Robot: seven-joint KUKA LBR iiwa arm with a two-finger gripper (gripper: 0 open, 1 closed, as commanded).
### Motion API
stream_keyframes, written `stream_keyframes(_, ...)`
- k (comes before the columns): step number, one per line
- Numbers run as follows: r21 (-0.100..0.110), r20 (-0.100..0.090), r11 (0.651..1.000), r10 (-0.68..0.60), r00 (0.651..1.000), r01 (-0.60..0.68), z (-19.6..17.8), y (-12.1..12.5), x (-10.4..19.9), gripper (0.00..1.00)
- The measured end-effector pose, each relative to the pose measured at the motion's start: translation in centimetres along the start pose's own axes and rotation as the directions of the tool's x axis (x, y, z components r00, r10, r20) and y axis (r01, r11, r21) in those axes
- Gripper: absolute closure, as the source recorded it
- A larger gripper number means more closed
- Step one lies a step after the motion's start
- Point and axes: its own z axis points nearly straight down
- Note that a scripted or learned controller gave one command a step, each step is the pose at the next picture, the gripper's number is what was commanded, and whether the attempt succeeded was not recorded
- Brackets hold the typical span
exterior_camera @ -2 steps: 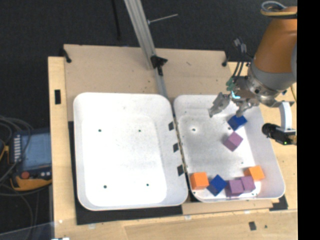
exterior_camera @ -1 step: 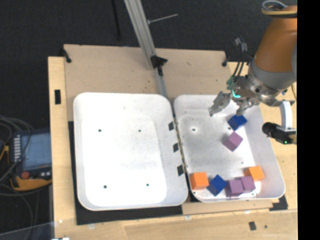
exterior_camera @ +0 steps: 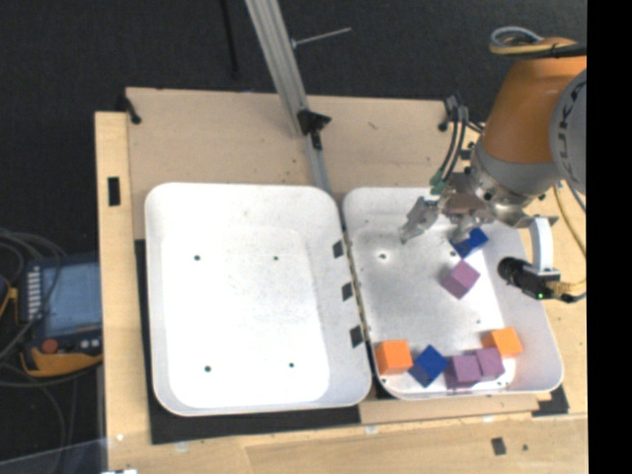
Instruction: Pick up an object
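Nearest the camera: front lip of the worktop [exterior_camera: 296,442], pale wood, carrying two shallow white bins side by side.

Left bin [exterior_camera: 168,294]: white floor with a few small dark dots, walls rounded at the corners; broad open room across its whole floor.

Right bin [exterior_camera: 395,265]: holds the loose blocks. Along its front wall, left to right: orange block [exterior_camera: 394,355], blue block [exterior_camera: 429,364] just beside it, two purple blocks [exterior_camera: 475,367] touching each other, and a second orange block [exterior_camera: 507,342] at the front right corner. This row crowds the front edge closely. A lone purple block [exterior_camera: 460,278] lies mid-floor, tilted, well apart from the front row, with bare floor to its left and front. A small blue block [exterior_camera: 473,242] lies near the back right, just beside the end effector.

Arm [exterior_camera: 528,117]: grey with an orange band, entering from the right above the right bin's back right corner.

End effector [exterior_camera: 434,215]: over the back part of the right bin, fingers pointing left and down; whether they are spread or closed cannot be told, and no block is seen between them.

Metal post [exterior_camera: 281,62]: slants up from the back edge, between the bins.

Handheld pendant [exterior_camera: 61,309]: off the worktop's left side, with cables.
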Motion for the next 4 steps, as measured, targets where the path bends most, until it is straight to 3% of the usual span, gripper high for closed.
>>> stream_keyframes(2,0.001,0.0,1.0,0.0,1.0,0.0,11.6,-1.5,-1.4,0.0)
stream_keyframes(3,-0.008,-0.002,1.0,0.008,1.0,-0.008,10.1,-1.3,-1.4,1.0)
stream_keyframes(4,-0.012,0.0,1.0,0.001,1.0,-0.001,3.7,-1.0,-1.7,1.0)
